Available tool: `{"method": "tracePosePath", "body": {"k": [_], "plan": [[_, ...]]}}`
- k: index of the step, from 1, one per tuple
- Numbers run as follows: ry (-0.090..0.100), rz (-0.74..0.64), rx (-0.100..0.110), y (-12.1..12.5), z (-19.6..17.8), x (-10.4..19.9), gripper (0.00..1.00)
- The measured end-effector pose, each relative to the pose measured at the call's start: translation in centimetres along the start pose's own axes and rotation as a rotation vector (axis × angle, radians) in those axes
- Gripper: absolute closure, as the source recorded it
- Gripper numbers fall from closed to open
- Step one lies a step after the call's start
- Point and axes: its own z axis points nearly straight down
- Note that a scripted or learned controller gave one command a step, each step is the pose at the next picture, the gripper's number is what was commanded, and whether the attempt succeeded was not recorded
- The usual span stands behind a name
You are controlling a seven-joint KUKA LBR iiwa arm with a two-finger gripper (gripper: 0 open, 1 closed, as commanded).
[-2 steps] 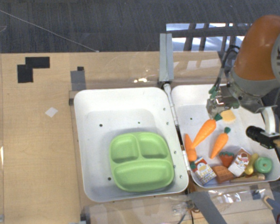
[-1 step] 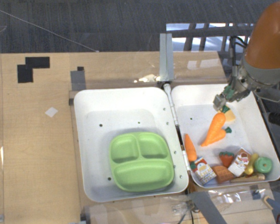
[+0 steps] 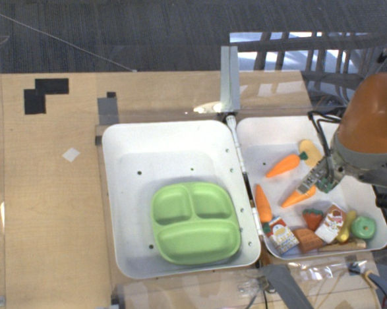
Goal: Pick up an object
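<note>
Two white bins sit side by side: the left bin (image 3: 124,208) bears a green tray (image 3: 195,222), the right bin (image 3: 271,135) toy food. The gripper (image 3: 314,183) hangs over a carrot (image 3: 297,196) slanting up-right, just below-left; its grip cannot be made out.

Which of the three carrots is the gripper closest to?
The middle carrot, right under the gripper; the upper one and the one by the divider lie farther left.

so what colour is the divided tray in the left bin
Light green tray, seen clearly in the camera view.
</note>
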Motion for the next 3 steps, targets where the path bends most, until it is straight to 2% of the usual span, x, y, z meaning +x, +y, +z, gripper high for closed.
{"method": "tracePosePath", "body": {"k": [1, 2, 3], "plan": [[0.0, 0.0, -0.001, 0.0, 0.0, 0.0, 0.0], [-0.001, 0.335, -0.001, 2.1, 5.2, 0.9, 0.0], [-0.012, 0.376, -0.013, -4.4, 5.6, 0.3, 0.0]]}}
